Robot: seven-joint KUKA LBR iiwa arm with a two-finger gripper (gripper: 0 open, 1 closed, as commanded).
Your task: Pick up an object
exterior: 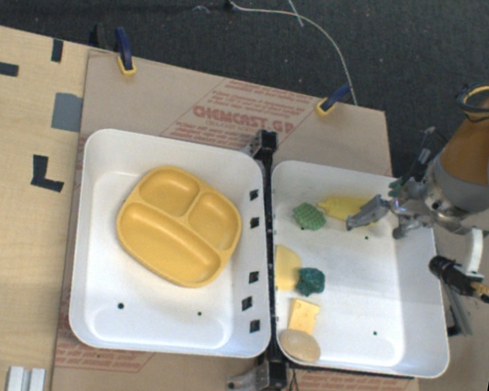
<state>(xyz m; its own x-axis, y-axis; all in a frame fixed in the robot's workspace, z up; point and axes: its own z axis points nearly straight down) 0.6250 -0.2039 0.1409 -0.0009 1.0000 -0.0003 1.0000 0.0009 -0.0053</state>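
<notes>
Grey fingers of our gripper (384,215) are spreading open and holding nothing at the frame's right, beside the yellow piece (342,205) in the right bin (414,295); we are judging a lower, centred approach best

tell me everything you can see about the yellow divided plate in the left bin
The yellow divided plate looks like smooth moulded plastic with rounded corners. Raised ridges split it into three compartments: two smaller ones towards the far side and one long one along the near side. It lies flat and right way up, turned at an angle, on the floor of the left bin.
</notes>
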